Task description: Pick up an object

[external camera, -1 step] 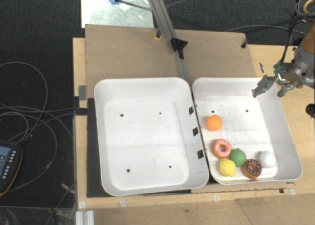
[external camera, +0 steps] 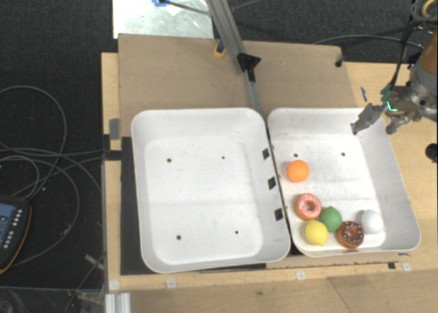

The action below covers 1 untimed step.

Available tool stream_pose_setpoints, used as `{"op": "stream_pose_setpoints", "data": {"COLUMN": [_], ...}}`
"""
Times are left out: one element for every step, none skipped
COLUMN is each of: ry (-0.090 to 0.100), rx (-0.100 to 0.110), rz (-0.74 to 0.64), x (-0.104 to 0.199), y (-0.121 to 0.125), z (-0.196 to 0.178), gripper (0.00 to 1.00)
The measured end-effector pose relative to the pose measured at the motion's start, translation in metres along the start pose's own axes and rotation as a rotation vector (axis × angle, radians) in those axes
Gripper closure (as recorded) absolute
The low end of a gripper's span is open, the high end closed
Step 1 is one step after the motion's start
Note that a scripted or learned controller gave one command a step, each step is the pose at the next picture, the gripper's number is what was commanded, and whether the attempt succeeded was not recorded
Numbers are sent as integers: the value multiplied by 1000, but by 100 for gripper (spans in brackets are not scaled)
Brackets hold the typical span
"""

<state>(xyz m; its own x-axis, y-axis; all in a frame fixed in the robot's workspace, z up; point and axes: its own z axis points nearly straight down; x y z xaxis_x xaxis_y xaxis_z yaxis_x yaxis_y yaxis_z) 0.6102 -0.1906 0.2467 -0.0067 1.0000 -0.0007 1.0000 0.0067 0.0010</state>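
While the left bin lay at the left of the bench with nothing for the arm to take, the right bin beside it held every candidate; an orange ball sat alone near the bin's middle, apart from the rest; nearer the front, a pink-iced doughnut touched a green ball, with a yellow lemon just in front of them; to their right a chocolate doughnut lay against a white ball in the near right corner. Farthest right, the gripper hung over the far right rim of that bin, well apart from all six objects; its fingers looked spread and released, with nothing between them. Judged from this, the pick had not begun: no object was lifted or touched, and choosing a target, descending, closing and raising all remained to be done.
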Motion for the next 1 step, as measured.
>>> {"op": "stream_pose_setpoints", "data": {"ry": [1], "rx": [5], "rz": [7], "x": [-8], "y": [-5], "z": [57], "gripper": [0]}}
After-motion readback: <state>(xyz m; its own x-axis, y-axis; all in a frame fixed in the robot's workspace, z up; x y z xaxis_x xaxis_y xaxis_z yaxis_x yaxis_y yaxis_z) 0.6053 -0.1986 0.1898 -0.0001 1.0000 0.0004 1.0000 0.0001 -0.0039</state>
